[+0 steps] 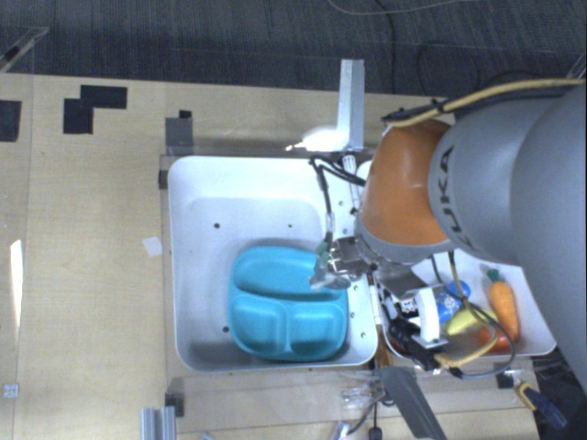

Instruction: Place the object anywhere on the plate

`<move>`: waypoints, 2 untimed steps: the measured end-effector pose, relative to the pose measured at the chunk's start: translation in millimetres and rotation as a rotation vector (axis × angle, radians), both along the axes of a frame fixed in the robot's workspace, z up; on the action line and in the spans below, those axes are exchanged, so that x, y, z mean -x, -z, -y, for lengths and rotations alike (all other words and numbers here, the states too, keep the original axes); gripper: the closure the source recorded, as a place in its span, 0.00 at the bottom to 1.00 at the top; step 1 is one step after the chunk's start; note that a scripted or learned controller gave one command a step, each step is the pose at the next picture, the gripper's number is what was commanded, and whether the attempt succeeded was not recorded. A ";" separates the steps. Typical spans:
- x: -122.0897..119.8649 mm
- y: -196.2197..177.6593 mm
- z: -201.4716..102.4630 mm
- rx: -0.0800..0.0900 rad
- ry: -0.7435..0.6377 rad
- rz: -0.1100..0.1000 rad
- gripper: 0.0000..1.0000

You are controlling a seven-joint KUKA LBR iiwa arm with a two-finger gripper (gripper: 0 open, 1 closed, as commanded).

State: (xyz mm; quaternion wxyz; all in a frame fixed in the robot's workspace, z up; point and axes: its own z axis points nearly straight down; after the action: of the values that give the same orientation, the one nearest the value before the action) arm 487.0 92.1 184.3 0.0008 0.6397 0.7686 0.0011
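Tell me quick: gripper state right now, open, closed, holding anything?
Gripper: cannot be told; it sits at the right edge of the blue plate in the left bin, and no object is visible in it.

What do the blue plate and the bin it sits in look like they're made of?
The blue plate looks like moulded plastic, matte to satin: uniform turquoise colour, rounded divider ridges, soft highlights. The left white bin also looks like plastic, smooth and slightly glossy, with rounded corners and a gentle sheen, though painted metal can't be ruled out.
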 end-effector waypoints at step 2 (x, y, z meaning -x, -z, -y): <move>-23.5 -41.4 21.9 0.001 -0.229 0.003 0.00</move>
State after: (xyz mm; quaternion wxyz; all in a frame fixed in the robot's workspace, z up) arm 510.5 70.2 225.7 0.0022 0.5478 0.8366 0.0018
